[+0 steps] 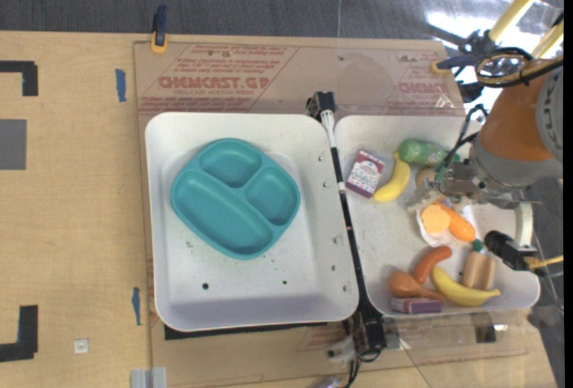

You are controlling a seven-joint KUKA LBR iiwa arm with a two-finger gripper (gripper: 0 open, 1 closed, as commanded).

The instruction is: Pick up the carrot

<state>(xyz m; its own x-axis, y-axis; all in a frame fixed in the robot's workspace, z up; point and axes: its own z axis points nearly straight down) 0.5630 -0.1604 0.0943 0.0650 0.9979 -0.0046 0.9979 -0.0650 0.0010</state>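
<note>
The carrot (460,226) is a short orange piece lying in the right bin (376,234), partly on top of a white fried-egg toy (432,221). My gripper (447,187) hangs just above and slightly behind the carrot, under the arm's orange band (524,122). Its metal tip is close to the carrot's upper end, and I cannot tell whether it touches. Nothing visibly hangs from the gripper.
The right bin also holds a yellow banana (394,181), a green vegetable (419,150), a small box (364,173), a red sausage (428,262), a second banana (466,292) and a brown cylinder (477,269). A teal divided plate (235,196) lies in the left bin (179,288).
</note>
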